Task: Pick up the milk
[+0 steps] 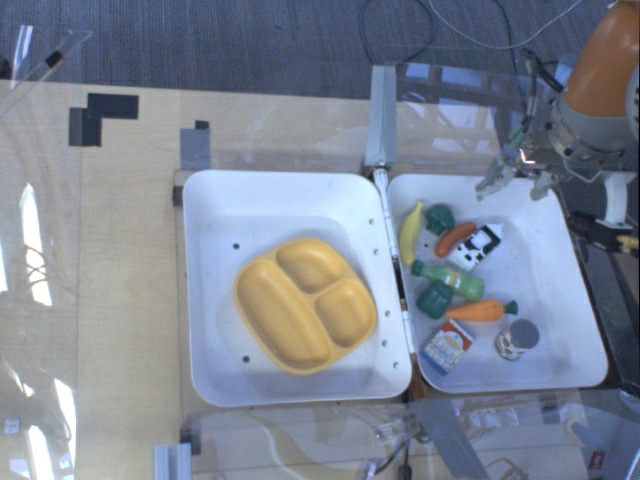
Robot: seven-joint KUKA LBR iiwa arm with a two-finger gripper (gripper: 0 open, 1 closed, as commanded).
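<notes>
- Milk carton, white with black cow patches, lying in the right bin, toward that bin's far half, near its middle.
- Touching or just beside the carton on its left: a red sausage-like piece, tilted, with a dark green vegetable just beyond it.
- Yellow banana along the right bin's left wall, upright along the divider.
- Green bottle lying crosswise just in front of the carton, with a dark teal piece below it.
- Orange carrot lying nearer the front, its green top pointing right.
- Small juice box and a round tin near the right bin's front edge, apart from each other.
- Tool hovering over the right bin's far edge, toward its far right corner, well apart from the carton; fingers spread open, nothing between them.
- Grey arm with orange band reaching in over the tabletop's far right corner.
- Left bin carrying a yellow divided plate with three compartments, sitting near its middle.
- Light wooden tabletop bearing both bins side by side.
</notes>
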